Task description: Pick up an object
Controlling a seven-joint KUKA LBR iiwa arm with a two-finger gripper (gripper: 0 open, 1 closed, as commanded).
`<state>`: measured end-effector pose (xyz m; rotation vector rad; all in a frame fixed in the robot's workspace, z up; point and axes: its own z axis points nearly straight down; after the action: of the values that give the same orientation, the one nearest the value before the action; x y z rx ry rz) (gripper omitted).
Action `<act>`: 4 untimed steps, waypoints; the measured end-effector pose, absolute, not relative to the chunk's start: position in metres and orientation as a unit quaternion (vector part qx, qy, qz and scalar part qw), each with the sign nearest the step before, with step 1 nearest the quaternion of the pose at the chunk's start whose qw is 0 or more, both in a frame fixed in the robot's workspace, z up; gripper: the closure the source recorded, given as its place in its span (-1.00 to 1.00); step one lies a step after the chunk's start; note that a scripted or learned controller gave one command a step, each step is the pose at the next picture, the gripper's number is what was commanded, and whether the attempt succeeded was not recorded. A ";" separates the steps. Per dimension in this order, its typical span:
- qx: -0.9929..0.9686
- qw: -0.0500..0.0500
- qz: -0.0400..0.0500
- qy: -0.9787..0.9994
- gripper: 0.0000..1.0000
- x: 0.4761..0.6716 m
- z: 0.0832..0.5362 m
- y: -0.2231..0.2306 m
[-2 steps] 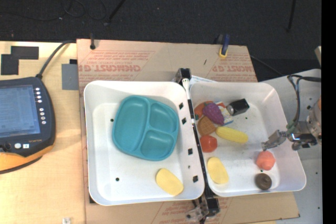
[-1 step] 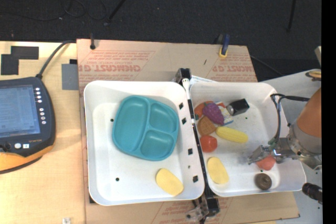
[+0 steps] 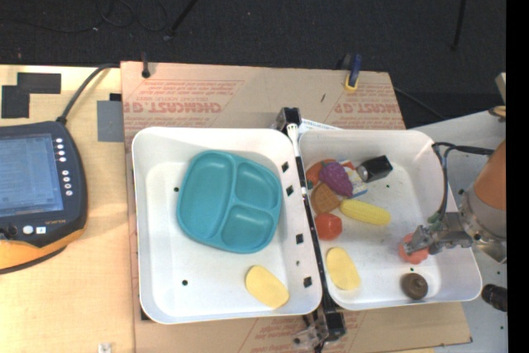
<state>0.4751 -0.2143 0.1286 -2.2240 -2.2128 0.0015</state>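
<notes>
A small red-orange toy piece point(image 3: 415, 250) sat right at the tip of the grey two-finger gripper point(image 3: 423, 242), in the right white bin point(image 3: 450, 293).

Whether the gripper was closed on the piece could not be told. A round brown object point(image 3: 415, 286) lay just below the gripper, a yellow corn-shaped toy point(image 3: 365, 213) to its left, and a teal divided plate point(image 3: 230, 201) far left.

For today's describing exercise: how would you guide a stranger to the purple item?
Look in the right bin, toward its upper left corner, beside the divider. The purple item tops a cluster of toy foods, a black block to its right. Nothing else there is purple.
</notes>
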 end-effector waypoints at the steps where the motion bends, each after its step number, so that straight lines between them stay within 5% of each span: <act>1: -0.704 0.000 -0.002 -0.710 1.00 0.495 0.183 -0.140; 2: -0.705 0.001 -0.001 -0.709 1.00 0.530 0.200 -0.093; 3: -0.707 0.001 0.001 -0.708 -1.00 0.528 0.199 -0.096; 4: -0.708 0.003 0.003 -0.706 -1.00 0.569 0.100 -0.135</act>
<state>0.5694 -0.1352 0.0996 -2.2193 -2.2153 0.0096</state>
